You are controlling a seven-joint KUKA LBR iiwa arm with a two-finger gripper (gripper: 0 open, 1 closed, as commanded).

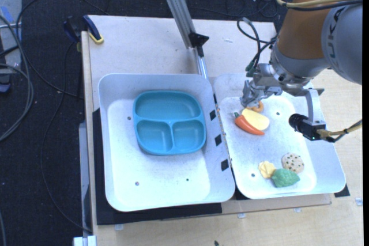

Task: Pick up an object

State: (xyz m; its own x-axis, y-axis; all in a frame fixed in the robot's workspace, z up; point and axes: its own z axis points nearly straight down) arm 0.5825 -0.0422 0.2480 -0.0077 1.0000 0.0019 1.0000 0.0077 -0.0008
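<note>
In the right bin point(323, 164) several toy foods lie: an orange carrot with a yellow slice on it point(252, 122), a small orange piece point(257, 105) just behind it, a yellow piece point(266, 169), a green leafy piece point(285, 178) and a chocolate-chip cookie point(293, 162). My gripper point(252, 99) hangs low over the back left part of this bin, right above the small orange piece and the carrot's upper end. I see nothing lifted between its fingers.
The left bin point(115, 141) holds a blue three-compartment tray point(170, 123). A slanted metal pole point(179, 3) rises behind the bins. Black clips point(219, 138) sit on the divide between the bins. A black fitting with a cable point(305, 125) hangs over the right bin.
</note>
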